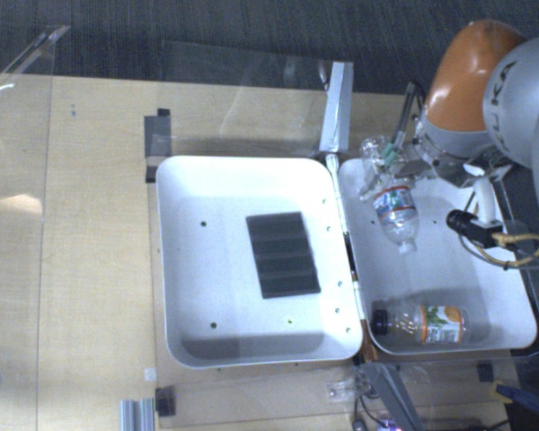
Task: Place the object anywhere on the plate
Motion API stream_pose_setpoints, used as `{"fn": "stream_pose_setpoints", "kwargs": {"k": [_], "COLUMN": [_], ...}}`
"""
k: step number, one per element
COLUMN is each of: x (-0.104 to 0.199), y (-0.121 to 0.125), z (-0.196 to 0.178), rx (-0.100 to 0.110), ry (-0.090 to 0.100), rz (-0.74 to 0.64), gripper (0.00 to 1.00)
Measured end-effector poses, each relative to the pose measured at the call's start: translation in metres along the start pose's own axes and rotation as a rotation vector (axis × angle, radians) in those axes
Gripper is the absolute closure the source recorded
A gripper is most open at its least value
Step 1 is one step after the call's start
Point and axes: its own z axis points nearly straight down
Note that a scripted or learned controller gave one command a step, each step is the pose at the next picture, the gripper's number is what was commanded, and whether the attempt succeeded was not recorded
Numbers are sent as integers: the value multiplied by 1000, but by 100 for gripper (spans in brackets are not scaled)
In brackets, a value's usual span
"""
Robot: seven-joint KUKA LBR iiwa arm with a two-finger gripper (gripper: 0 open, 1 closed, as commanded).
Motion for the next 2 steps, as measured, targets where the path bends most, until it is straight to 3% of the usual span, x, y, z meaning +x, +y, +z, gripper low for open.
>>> {"fn": "stream_pose_setpoints", "kwargs": {"k": [1, 2], "x": [61, 62], "y": [-19, -17], "z": [-94, -106], "rx": [-2, -8], "ry": [1, -1], "rz": [-157, -162], "gripper": [100, 100]}}
